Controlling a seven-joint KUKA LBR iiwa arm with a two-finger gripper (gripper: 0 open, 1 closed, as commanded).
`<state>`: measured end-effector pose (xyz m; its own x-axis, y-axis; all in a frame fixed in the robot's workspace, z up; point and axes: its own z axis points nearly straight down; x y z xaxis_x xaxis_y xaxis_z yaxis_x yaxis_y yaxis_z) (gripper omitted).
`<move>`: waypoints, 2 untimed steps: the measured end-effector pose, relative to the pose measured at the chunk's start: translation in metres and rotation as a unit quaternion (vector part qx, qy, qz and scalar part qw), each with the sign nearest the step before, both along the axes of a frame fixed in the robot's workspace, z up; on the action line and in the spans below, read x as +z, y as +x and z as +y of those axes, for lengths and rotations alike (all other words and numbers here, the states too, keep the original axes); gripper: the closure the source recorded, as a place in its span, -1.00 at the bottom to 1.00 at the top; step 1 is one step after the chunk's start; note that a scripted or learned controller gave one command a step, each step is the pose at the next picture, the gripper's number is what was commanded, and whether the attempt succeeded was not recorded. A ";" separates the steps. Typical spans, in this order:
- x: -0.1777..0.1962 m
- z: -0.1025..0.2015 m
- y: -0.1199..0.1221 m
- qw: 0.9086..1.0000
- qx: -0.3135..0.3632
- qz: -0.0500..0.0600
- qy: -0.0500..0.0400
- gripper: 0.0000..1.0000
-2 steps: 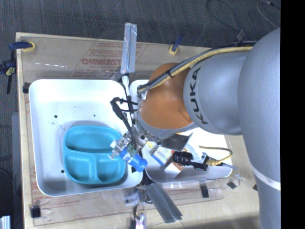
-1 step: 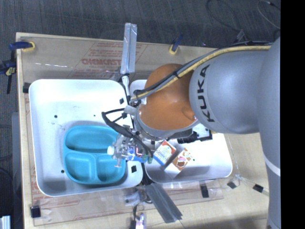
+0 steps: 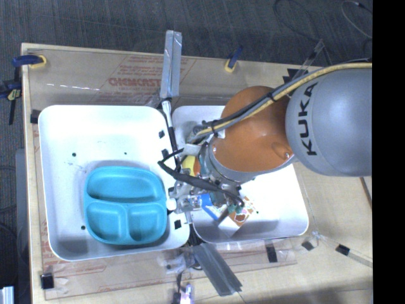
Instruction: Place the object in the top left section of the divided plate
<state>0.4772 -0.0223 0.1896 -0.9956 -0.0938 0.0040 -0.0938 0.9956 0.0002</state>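
A blue divided plate (image 3: 124, 204) lies in the left white bin (image 3: 63, 138), toward its front, with one long section at the back and two smaller ones at the front. The gripper (image 3: 201, 198) hangs low over the left part of the right bin (image 3: 285, 217), under the arm's orange band (image 3: 250, 135). Around it lie several small objects: a blue one (image 3: 207, 201), a yellow one (image 3: 188, 163) and a patterned orange and white one (image 3: 240, 214). The arm hides much of the pile.
The two bins meet at a wall (image 3: 172, 189) just left of the gripper. A grey metal bar (image 3: 171, 65) stands behind the bins and another (image 3: 215, 270) in front. Blue clamps (image 3: 28, 61) sit on the bench's back edge.
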 end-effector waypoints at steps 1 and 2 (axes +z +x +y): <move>0.138 -0.035 0.006 1.000 -0.021 -0.003 -0.001 1.00; 0.028 0.021 0.003 1.000 0.006 0.000 0.000 1.00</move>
